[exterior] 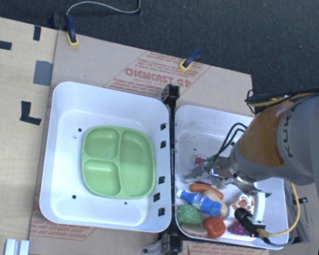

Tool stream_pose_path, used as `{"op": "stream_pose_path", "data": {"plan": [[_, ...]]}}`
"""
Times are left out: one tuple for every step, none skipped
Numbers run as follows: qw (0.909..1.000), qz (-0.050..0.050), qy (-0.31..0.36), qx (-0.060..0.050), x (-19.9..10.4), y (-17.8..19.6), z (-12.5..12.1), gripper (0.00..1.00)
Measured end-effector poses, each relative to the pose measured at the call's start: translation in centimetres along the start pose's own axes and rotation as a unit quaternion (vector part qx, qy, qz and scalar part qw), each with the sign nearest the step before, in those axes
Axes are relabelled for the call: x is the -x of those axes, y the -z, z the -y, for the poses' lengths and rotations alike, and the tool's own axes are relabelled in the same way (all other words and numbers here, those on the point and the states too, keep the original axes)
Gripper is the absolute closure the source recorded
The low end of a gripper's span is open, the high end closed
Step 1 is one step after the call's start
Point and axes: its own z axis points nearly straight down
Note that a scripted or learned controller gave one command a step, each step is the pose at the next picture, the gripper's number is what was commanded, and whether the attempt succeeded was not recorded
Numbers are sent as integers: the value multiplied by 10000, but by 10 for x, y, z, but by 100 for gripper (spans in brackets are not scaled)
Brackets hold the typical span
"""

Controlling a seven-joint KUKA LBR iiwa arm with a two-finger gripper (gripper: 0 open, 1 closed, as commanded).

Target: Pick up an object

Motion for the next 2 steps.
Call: {"op": "stream_pose_path", "data": {"plan": [[10000, 5, 6, 17, -10, 0, -37, 0], [10000, -2, -2, -18, 2, 10, 20, 0]]}}
